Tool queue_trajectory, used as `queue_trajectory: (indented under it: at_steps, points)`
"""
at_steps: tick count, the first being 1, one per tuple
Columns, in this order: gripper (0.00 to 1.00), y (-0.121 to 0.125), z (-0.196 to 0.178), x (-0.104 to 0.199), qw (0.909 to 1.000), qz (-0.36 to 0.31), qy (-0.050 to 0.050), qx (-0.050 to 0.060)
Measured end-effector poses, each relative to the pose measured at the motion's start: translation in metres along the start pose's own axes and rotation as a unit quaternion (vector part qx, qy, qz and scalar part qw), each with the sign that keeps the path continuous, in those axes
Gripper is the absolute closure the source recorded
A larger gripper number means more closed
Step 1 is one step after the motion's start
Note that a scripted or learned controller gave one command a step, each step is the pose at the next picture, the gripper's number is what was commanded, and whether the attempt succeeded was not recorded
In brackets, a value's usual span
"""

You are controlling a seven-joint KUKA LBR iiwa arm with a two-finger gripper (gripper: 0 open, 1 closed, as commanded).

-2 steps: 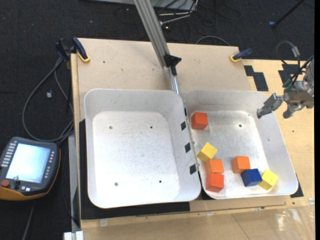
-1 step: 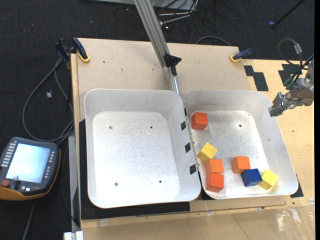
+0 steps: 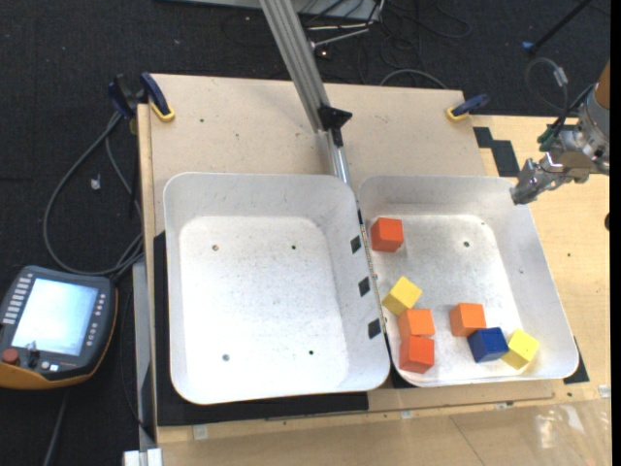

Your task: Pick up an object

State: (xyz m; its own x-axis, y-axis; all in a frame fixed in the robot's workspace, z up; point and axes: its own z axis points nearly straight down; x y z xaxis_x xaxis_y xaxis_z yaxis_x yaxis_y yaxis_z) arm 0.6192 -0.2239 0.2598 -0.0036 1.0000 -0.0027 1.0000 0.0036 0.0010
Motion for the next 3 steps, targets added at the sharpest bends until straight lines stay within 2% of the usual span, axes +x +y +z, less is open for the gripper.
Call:
queue_trajectory:
  at_steps: [1,2,3]
  points:
    - [1.0,0.047,0.116,0.001,1.0,-0.001,0.001,0.002]
    - [1.0,0.045,0.002,0.013,1.0,0.0,0.0,-0.005]
    - [1.0,0.033,-0.045,0.011,1.0,0.002,0.0,-0.003]
